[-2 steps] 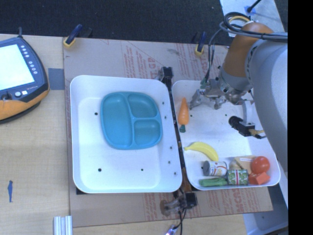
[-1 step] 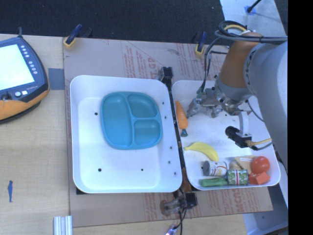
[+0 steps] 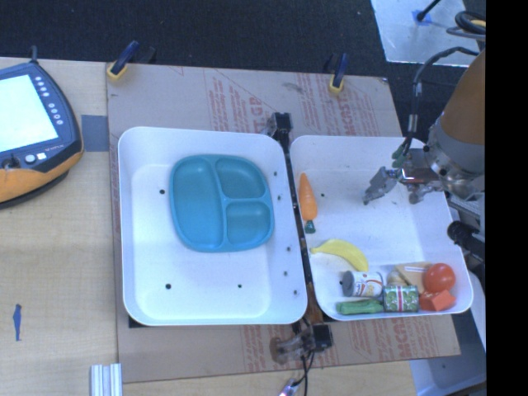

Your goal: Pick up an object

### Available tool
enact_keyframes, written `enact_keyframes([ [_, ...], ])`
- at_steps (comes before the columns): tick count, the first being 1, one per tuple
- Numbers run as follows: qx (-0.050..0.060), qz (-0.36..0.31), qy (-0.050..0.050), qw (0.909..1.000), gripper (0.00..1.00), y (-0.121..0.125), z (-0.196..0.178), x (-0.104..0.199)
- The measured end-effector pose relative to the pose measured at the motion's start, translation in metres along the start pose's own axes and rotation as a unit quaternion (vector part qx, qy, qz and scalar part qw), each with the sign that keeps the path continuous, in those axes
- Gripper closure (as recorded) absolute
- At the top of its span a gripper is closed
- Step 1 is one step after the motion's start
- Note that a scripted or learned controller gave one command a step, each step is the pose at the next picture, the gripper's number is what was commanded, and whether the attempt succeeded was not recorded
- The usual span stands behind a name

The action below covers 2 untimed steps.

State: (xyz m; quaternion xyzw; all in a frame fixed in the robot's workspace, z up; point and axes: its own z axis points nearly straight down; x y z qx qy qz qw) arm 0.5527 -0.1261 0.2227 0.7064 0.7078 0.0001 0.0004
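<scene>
I see the pincer point(image 3: 394, 186) hanging over the upper right of the right bin point(image 3: 375, 151), its fingers spread apart with nothing between them. The objects lie lower in that bin: a carrot point(image 3: 307, 200) against its left wall, a banana point(image 3: 344, 253) near the middle, and along the bottom edge a small bottle point(image 3: 363, 285), a green can point(image 3: 402, 298) and a tomato point(image 3: 440, 275). The left bin point(image 3: 148, 291) holds a blue divided plate point(image 3: 221, 202).
</scene>
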Motion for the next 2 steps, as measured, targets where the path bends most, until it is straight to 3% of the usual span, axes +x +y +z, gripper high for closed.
enact_keyframes([
  [1,0.003,-0.001,0.001,1.0,0.0,-0.02,0.102,0.019],
  [2,0.003,-0.001,0.001,1.0,0.0,-0.077,0.132,0.03],
])
